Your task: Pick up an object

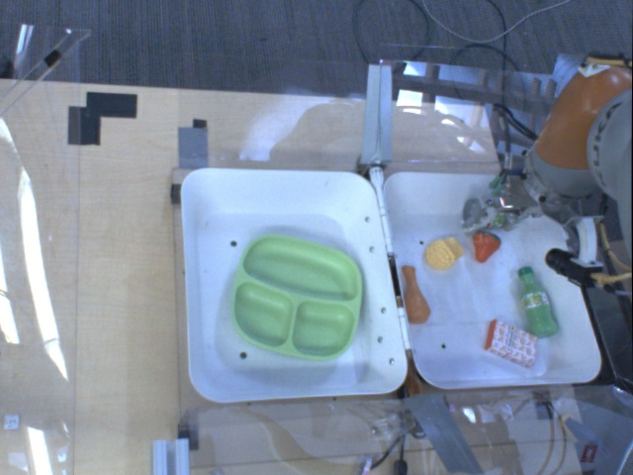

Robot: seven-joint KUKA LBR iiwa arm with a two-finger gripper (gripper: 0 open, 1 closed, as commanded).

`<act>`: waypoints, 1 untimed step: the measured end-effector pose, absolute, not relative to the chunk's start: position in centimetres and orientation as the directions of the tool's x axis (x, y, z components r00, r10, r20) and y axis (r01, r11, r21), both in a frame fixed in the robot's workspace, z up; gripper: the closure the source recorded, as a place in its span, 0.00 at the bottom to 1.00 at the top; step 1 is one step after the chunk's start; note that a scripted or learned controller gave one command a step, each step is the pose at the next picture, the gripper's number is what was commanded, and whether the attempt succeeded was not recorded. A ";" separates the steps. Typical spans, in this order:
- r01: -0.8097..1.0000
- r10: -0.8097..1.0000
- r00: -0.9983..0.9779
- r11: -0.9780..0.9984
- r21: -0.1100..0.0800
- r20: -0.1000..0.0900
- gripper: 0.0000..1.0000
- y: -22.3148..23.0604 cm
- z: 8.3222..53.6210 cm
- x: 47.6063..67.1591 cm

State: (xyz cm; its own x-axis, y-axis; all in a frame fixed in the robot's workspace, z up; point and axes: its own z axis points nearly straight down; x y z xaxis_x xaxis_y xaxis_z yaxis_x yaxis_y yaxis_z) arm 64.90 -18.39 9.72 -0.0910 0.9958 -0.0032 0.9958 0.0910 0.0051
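Nothing is lifted yet: the gripper is poised just above the red strawberry at the far side of the right bin, its grip undetermined, the pick outstanding.

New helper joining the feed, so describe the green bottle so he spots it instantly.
Look in the right bin, the one without the green tray. Near its right wall lies the green bottle, between the strawberry above and the red-and-white packet below. It is the bin's one green thing.
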 end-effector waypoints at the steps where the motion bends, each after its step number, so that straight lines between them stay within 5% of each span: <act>1: 0.995 0.995 -0.096 0.096 0.006 -0.002 1.00 -13.3 17.2 67.1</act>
